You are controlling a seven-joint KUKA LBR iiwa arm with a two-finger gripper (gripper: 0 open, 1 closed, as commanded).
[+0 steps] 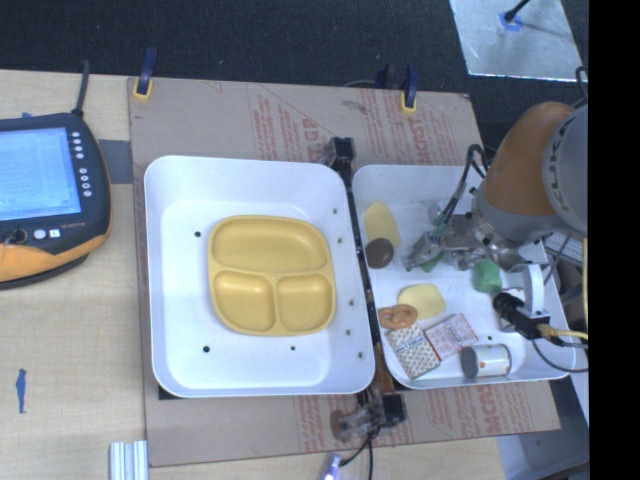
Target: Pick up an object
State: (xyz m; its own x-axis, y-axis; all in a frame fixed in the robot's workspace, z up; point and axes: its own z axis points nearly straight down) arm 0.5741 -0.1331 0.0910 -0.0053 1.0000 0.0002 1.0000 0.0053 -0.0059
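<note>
The arm is low over the right bin (395,176), with the claw (432,249) down near the bin floor beside a small green-and-grey item (420,258); whether the claw is wide or narrow cannot be told, and nothing is visibly held. The candidate objects all lie in that bin: a pale yellow piece (380,222), a brown ball (379,254), a yellow wedge (424,298), a biscuit-like item (398,316), patterned packets (430,343) and a small white canister (486,361). Judged status: approach stage, grasp unconfirmed; the next move calls for closing on the item at the claw and lifting straight, clear of the bin wall.
</note>
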